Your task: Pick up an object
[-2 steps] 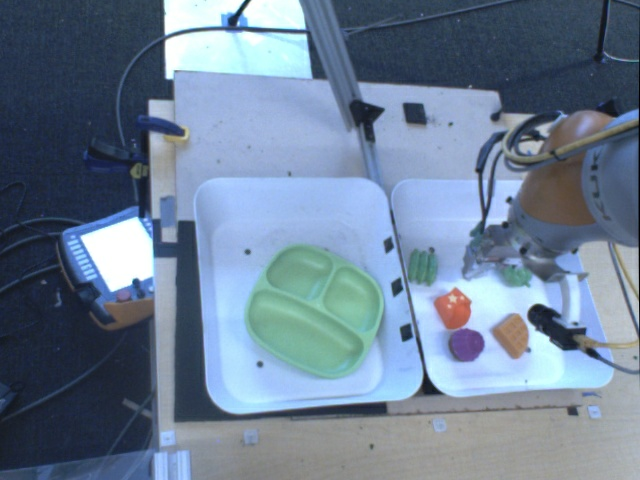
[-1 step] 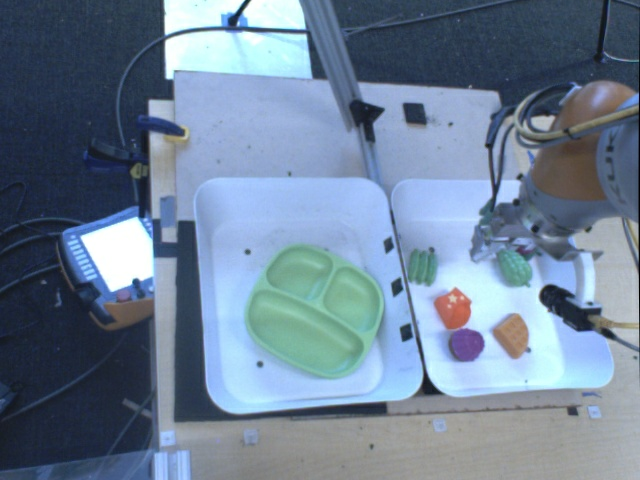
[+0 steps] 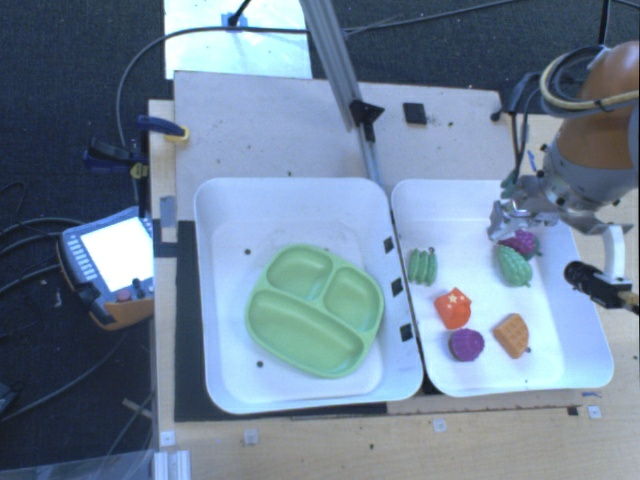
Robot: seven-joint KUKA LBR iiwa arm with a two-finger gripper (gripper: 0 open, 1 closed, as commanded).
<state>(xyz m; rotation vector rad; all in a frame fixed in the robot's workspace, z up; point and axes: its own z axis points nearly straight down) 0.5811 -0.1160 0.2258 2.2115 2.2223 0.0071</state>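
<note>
— Two shallow white bins (image 3: 300,193) sit on the bench. Where's the tool (image 3: 512,220)?

— Low in the right bin, touching a small purple toy (image 3: 520,243). Whether it grips, I cannot tell. Beside it lies a ridged green plastic vegetable (image 3: 514,266).

Bright, even light falls from overhead across the frame. The white bins (image 3: 300,208) at centre are nearly washed out, with detail lost along their walls. A pale sheet (image 3: 235,23) at upper left is overexposed. The tablet screen (image 3: 112,251) at mid left glows to blank white. Shadows are soft and short, lying just beside the toys. The dark floor (image 3: 70,58) at left keeps little texture. The whole picture is slightly soft and grainy.
</note>
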